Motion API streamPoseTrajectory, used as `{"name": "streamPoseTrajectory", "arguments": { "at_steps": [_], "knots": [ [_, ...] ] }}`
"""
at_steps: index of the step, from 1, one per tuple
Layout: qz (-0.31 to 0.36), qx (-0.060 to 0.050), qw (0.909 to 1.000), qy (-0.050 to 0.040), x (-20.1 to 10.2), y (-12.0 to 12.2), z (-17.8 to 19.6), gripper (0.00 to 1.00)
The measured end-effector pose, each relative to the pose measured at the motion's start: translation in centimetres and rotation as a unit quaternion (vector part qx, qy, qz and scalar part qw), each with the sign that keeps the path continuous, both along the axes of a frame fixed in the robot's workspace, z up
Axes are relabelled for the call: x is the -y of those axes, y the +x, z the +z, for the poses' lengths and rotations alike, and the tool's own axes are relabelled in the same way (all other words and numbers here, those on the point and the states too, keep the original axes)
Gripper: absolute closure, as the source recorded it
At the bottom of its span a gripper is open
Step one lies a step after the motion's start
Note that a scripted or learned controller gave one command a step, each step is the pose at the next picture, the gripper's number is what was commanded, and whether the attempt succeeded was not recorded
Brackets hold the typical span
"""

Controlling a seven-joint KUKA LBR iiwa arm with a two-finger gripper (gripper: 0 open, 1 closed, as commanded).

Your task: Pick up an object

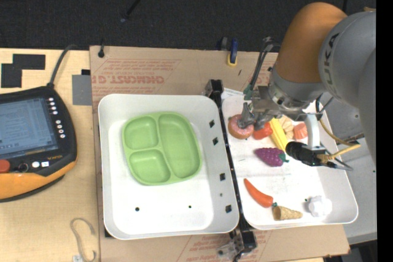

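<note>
In the right bin [331,193], my gripper [250,118] is down at the far left corner, right over a pink donut [238,128] and touching or nearly touching it. A red toy [263,131] lies just right of the donut, with a yellow corn cob [279,135] and a salmon-coloured piece [300,131] beside it. Purple grapes [270,156] sit in the middle of the bin. Near the front lie a red chili pepper [259,192], an ice cream cone [286,213] and a small white crumpled thing [317,206].
The left bin [116,193] holds a green divided plate [161,148]. A raised divider [225,156] separates the two bins. A teach pendant [31,138] rests on the bench at far left. The grey arm with its orange band [310,40] hangs over the right bin's far side.
</note>
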State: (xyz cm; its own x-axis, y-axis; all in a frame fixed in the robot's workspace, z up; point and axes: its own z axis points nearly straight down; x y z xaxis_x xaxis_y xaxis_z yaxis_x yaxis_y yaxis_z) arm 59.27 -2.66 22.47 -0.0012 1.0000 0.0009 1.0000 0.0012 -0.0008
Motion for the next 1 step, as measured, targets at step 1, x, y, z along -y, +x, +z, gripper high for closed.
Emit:
{"name": "streamPoseTrajectory", "arguments": {
  "at_steps": [1],
  "knots": [
    [0.0,0.0,1.0,0.0,-0.24,1.14,0.26,1.0]
  ]
}}
